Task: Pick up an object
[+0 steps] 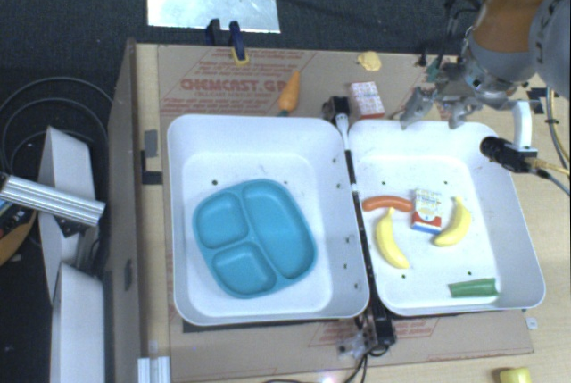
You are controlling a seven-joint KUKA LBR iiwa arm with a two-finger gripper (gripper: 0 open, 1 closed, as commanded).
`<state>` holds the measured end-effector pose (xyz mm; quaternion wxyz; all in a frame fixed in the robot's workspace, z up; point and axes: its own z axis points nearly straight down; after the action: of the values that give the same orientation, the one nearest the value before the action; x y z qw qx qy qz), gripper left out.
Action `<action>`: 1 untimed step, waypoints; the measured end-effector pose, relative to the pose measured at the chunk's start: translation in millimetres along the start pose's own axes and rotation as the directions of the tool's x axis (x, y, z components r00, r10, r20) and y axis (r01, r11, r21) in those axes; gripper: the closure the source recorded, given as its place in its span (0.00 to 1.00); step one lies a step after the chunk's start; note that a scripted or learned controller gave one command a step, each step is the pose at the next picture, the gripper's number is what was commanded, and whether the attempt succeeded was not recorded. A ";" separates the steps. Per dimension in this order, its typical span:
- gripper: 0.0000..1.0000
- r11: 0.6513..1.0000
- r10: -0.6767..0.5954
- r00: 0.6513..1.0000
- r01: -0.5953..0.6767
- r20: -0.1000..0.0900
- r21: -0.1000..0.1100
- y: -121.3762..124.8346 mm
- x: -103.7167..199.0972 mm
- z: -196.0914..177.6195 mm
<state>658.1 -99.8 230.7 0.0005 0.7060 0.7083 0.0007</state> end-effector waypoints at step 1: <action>0.00 1.000 0.008 1.000 -0.008 0.000 0.013 -64.9 -42.8 102.5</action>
<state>593.5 -142.8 128.1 -0.0041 0.7086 0.7056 -0.0038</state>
